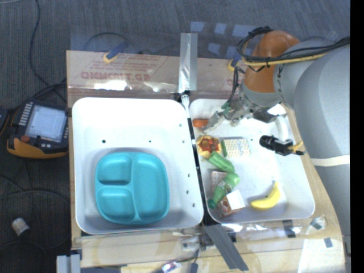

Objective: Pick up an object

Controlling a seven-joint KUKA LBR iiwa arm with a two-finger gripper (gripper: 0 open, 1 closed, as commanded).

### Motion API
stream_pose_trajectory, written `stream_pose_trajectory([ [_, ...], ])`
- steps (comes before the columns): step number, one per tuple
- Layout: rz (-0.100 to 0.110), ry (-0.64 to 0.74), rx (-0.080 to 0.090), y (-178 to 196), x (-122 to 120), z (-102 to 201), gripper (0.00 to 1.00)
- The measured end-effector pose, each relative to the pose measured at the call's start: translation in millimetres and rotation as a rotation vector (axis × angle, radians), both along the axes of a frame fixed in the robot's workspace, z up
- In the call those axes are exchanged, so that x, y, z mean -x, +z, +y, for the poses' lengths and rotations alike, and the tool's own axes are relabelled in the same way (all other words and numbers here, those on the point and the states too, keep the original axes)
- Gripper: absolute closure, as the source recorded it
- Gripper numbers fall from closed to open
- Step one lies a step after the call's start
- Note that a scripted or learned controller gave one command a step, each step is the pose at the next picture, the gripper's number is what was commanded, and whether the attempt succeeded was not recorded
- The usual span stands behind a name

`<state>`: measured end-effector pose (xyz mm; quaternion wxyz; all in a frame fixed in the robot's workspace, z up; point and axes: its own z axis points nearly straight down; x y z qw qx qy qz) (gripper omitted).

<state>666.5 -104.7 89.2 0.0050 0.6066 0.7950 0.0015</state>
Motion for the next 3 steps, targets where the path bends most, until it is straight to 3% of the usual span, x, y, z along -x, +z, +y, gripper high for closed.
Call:
stream_pose_trajectory([
  [1,0.001,-0.038,-0.003,1,89,-5,0.0],
  [2,-0.008,0.105,0.002,1,141,1,0.0],
  [3,0.013,0.007,-0.003,101,143,-6,0.0],
])
